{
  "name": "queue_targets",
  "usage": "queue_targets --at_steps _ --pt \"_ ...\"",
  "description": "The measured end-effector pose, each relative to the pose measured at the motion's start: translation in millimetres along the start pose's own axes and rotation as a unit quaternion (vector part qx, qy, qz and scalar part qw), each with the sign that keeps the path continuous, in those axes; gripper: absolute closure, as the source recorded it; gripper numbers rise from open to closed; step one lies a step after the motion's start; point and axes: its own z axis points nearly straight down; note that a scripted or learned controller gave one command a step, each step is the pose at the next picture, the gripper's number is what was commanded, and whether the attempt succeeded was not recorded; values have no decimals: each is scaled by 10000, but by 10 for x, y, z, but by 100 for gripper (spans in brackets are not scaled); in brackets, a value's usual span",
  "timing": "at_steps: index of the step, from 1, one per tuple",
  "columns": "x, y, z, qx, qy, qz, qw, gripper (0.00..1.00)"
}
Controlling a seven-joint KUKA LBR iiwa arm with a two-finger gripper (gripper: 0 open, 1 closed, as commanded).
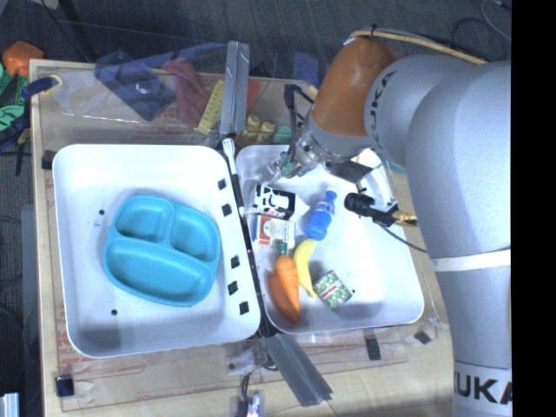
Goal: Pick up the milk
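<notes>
The milk (276,201), a small white carton with black patches, lies in the right bin (391,268) near its left wall. My gripper (291,161) hangs low over the far left corner of that bin, just beyond the carton and a little to its right. The orange-banded wrist (352,76) and grey arm cover the bin's far right side.
Beside the milk lie a red-and-white carton (274,231), a blue bottle (320,217), a banana (304,264), a carrot (285,291) and a green box (332,289). The left bin (78,198) holds a blue divided tray (163,248).
</notes>
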Motion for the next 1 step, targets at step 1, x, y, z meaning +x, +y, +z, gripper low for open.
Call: queue_targets --at_steps 1 --pt "-214 1 -571 199 87 895 9958 100"
